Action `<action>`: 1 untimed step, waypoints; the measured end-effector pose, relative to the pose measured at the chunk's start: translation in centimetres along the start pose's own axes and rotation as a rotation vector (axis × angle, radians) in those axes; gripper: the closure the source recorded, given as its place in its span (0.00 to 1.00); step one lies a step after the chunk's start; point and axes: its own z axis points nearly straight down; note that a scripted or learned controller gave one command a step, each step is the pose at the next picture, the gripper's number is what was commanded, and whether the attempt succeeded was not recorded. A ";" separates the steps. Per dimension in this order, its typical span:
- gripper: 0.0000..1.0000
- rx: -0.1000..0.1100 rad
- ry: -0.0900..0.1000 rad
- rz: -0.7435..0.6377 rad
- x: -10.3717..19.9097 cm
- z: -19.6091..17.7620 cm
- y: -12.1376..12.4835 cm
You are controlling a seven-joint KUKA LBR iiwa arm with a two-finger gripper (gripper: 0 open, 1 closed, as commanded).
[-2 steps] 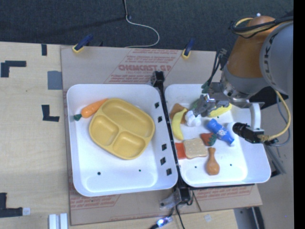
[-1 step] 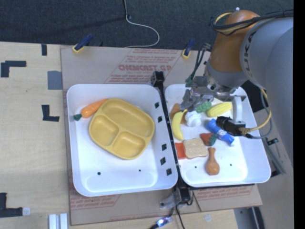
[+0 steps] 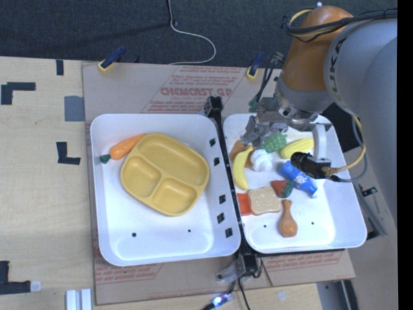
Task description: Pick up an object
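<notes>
The white ball point(image 3: 261, 161) lay in the right bin point(image 3: 345, 228), between the banana point(image 3: 240, 168) and the green toy point(image 3: 275, 141). Our gripper point(image 3: 258, 133) hung just above; its state we could not tell. We judged a straight, centred descent best, clear of the banana.

Grey arm point(image 3: 368, 50), orange band point(image 3: 313, 50), yellow cable point(image 3: 352, 163), metal gripper point(image 3: 261, 126).

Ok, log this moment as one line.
gripper low over right bin | above broccoli, banana | grasp unconfirmed | tray, carrot in left bin
</notes>
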 end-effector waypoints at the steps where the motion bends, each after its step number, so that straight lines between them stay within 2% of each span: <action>1: 1.00 0.001 -0.002 0.002 1.0 0.6 0.9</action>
